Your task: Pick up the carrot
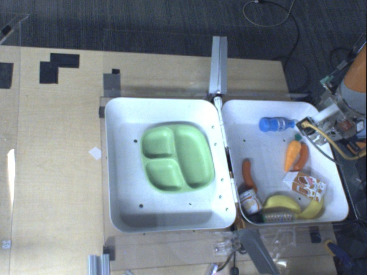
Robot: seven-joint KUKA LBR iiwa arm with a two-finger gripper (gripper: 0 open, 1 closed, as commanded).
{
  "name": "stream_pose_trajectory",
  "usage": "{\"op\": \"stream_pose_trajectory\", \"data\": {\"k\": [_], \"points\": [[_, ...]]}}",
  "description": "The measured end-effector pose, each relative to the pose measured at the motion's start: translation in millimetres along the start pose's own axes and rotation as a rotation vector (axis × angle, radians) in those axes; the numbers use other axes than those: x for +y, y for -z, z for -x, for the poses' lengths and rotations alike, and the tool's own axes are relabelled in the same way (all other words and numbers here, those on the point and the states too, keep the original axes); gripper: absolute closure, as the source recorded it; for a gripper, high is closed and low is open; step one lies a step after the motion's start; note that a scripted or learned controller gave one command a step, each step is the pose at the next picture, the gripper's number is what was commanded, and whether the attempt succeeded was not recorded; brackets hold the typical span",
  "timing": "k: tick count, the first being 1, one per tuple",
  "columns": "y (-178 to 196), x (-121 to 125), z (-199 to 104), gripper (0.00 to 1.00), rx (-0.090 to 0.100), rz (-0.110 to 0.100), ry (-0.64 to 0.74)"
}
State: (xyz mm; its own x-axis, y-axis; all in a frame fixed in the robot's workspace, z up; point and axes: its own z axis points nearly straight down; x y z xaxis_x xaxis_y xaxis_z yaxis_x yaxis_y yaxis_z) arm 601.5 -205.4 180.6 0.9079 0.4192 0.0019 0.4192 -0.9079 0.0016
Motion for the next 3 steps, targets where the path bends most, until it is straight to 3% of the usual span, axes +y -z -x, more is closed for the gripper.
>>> {"op": "stream_pose_trajectory", "data": {"k": [1,2,3], "points": [[-0.1,-0.1,-0.1,0.00,0.000,0.000,0.000],[-93.1,-31.5,7.2,0.00,0.005,0.002,-0.012],[-81.6,-34.0,2.9,1.00,0.011,-0.001,-0.009]]}}
